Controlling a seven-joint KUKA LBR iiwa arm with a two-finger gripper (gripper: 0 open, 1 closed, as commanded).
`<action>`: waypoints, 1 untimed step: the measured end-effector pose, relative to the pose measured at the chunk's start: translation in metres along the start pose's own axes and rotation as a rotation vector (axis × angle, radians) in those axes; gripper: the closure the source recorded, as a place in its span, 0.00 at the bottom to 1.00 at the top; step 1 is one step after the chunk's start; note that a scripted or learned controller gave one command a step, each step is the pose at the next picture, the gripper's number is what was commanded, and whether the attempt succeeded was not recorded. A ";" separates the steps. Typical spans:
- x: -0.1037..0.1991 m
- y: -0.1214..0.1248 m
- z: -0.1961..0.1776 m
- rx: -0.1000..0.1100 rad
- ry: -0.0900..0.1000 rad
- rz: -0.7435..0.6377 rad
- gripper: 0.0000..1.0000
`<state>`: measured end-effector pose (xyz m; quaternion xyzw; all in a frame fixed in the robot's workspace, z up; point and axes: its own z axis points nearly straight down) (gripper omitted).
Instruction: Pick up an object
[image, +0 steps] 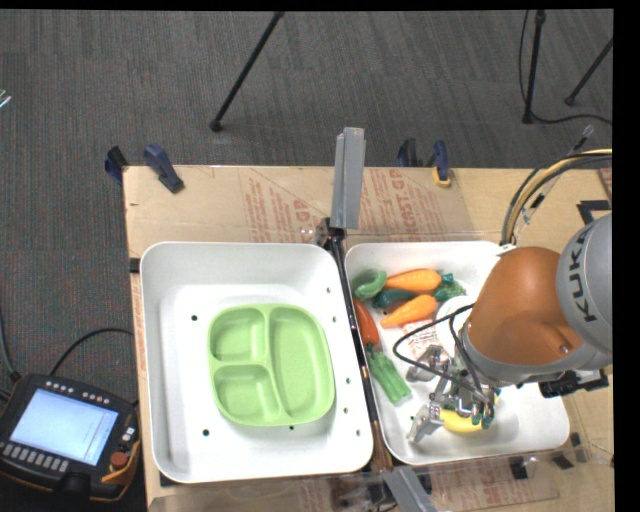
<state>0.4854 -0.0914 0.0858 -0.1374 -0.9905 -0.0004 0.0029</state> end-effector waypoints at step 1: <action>-0.128 -0.005 -0.002 0.000 -0.006 0.154 0.00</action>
